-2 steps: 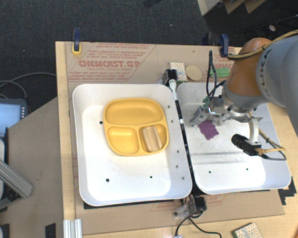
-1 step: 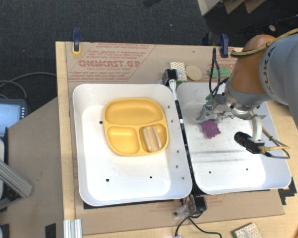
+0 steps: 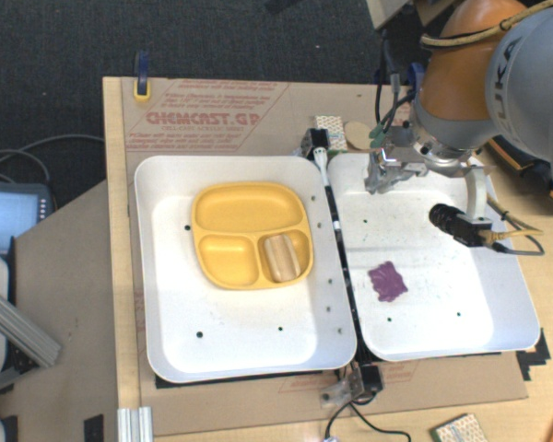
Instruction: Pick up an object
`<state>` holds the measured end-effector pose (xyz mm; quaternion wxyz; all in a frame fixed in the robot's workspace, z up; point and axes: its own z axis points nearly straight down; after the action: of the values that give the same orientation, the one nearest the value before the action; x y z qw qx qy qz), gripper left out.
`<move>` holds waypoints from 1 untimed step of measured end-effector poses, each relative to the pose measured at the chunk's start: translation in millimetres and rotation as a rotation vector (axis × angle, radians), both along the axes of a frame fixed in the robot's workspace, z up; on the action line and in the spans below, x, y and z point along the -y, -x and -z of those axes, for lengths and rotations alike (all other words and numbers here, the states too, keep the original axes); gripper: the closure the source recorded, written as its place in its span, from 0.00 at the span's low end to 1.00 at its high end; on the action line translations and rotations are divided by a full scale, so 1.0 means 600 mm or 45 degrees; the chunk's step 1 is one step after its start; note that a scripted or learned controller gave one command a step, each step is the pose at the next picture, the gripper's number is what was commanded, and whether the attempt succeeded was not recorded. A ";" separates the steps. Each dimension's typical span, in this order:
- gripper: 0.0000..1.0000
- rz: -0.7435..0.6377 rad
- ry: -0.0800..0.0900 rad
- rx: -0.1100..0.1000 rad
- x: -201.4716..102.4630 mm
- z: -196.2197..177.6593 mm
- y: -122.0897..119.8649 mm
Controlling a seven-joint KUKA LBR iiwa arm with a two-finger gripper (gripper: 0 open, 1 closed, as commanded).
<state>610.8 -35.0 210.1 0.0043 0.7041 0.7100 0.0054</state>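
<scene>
A small purple object [image 3: 387, 281] lies flat near the middle of the right bin [image 3: 498, 325]. A yellow divided tray [image 3: 249, 233] sits in the left bin [image 3: 166, 311], with a tan block [image 3: 279, 257] in its lower right compartment. My gripper [image 3: 388, 170] hangs over the upper left corner of the right bin, well above and behind the purple object. Nothing shows between its fingers.
A black cylindrical part [image 3: 456, 224] of the arm juts over the right bin's upper right area with cables. The two bins meet at a ridge [image 3: 336, 247]. Cardboard [image 3: 212, 113] lies beyond the bins.
</scene>
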 end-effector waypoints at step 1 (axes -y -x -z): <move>0.00 0.009 0.002 -0.017 0.007 0.013 0.005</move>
<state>608.1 -39.3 202.2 0.0002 0.7067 0.7075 0.0002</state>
